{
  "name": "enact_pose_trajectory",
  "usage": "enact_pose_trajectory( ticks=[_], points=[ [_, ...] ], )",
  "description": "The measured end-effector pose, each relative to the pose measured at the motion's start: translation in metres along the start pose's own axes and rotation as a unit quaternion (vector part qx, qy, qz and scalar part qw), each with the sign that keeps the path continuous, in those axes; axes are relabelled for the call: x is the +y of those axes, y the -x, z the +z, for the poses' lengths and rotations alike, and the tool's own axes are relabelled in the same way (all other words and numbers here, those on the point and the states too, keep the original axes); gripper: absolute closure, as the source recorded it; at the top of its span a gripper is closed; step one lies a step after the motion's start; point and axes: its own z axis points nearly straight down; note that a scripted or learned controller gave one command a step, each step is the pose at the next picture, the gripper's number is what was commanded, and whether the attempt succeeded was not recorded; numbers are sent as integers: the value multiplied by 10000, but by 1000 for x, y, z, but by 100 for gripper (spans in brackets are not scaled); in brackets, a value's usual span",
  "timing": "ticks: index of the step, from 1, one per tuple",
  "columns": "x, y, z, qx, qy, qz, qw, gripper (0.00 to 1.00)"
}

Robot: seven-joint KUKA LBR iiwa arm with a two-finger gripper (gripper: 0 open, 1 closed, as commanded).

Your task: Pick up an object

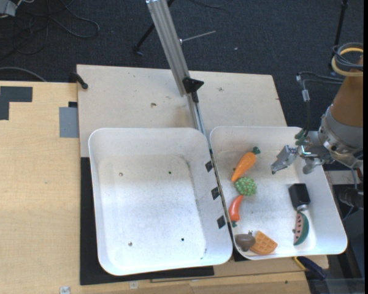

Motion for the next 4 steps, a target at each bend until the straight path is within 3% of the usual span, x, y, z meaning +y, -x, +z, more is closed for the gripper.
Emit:
enact_pose_trajectory(
  ticks=[1, 3, 4],
  points=[
    [1, 1, -2, -7, 25, 7, 10000, 0],
    [7, -14, 111, 1, -4, 7, 10000, 0],
    [9, -15, 150, -2, 43, 12, 10000, 0]
  ],
)
